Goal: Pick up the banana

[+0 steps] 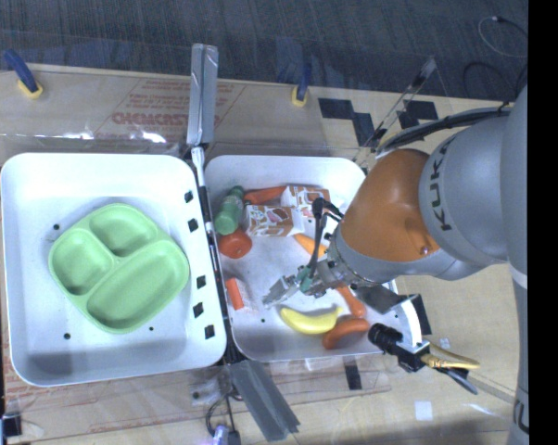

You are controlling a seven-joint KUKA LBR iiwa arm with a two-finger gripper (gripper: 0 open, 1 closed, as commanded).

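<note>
While arm point(446, 211) reaches in over right bin point(260, 170), tool point(293, 287) hangs just above banana point(309, 321).
Banana lies flat nr front wall of right bin, not gripped; can't tell how far tool's parts are spread. Same bin holds green bottle point(228, 213) at left wall, red-orange round item point(234, 245) just below it, small carrot point(234, 293) further fwd, brown/white carton point(270, 219) nr back w/ long orange veg point(265, 195) behind it, red-orange piece point(346, 332) touching banana's right end. Left bin point(38, 184) holds green divided plate point(120, 265), 3 compartments, w/ nothing in them. Both bins sit side by side on table point(103, 109).
</note>
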